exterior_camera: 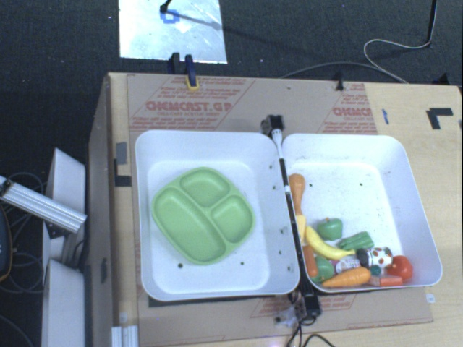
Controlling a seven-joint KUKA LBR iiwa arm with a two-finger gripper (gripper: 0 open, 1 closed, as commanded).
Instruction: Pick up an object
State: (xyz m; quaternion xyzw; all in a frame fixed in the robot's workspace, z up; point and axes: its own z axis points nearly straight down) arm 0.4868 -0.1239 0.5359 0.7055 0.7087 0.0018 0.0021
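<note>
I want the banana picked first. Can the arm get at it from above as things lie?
Probably yes. The banana lies on top of the pile in the right bin, nothing over it, though the green pepper and carrot crowd close, so a clean grip may be tight.

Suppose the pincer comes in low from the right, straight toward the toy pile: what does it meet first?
Probably the right bin's outer wall, and past that the red tomato; one slanted view leaves height unclear.

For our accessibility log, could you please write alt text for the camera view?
Two shallow white bins sit side by side on a bench: the left bin holds a green divided plate, and the right bin has toy food, including a banana and carrot, heaped in its near corner.
</note>
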